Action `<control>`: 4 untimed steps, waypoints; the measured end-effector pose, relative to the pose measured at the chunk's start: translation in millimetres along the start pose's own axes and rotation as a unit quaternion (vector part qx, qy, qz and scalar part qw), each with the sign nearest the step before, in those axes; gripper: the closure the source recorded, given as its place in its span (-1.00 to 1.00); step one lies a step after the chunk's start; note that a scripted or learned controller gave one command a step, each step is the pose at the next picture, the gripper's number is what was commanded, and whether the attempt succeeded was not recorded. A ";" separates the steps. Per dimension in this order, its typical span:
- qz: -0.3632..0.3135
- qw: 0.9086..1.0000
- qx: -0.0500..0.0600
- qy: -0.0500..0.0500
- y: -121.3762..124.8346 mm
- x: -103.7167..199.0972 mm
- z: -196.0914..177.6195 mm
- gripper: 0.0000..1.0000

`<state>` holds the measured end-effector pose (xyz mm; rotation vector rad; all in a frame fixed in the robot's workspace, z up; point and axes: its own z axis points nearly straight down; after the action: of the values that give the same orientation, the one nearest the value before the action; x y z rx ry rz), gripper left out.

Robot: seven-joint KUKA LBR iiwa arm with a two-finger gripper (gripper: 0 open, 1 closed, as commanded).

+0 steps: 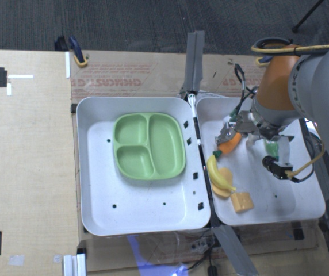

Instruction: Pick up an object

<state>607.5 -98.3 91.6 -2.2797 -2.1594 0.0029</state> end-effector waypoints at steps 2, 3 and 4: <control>-0.130 0.991 -0.001 -0.001 30.4 9.4 -100.1 -1.00; -0.162 0.987 -0.001 0.000 -23.3 -15.6 0.1 -1.00; -0.239 0.971 -0.002 0.000 17.1 -11.2 -89.0 -1.00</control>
<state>624.1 -110.4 180.6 -1.6978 -2.6443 -0.0001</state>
